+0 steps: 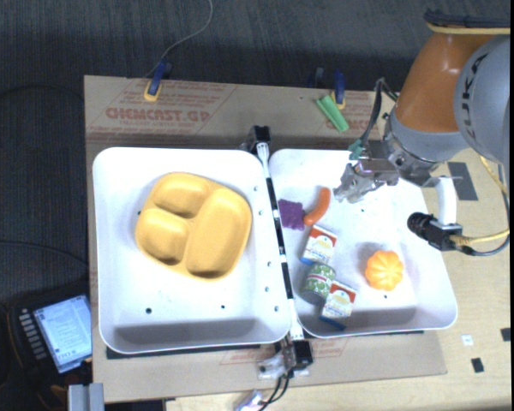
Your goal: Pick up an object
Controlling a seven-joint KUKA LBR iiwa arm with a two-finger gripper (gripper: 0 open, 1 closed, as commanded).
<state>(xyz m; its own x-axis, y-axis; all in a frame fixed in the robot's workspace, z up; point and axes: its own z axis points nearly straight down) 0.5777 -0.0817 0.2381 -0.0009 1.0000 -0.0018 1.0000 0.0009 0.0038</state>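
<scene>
From above, the arm (450, 75) reaches in from the right and the gripper (357, 184) hangs over the back of the right bin (428, 311); whether it is open or closed cannot be told. Just left of it lies an orange carrot-shaped toy (319, 207), tilted, touching a purple piece (290, 213) near the divider. Below them sit a small white carton (319, 247), a green-and-grey can (318, 281) and a second carton (338, 301), crowded together. An orange pumpkin-like toy (384, 269) lies apart to the right. The left bin (120, 315) holds a large yellow bread-like object (194, 223). The board (158, 114) behind reads "CHEMCAST GP". The cartons' labels are too small to read.
</scene>
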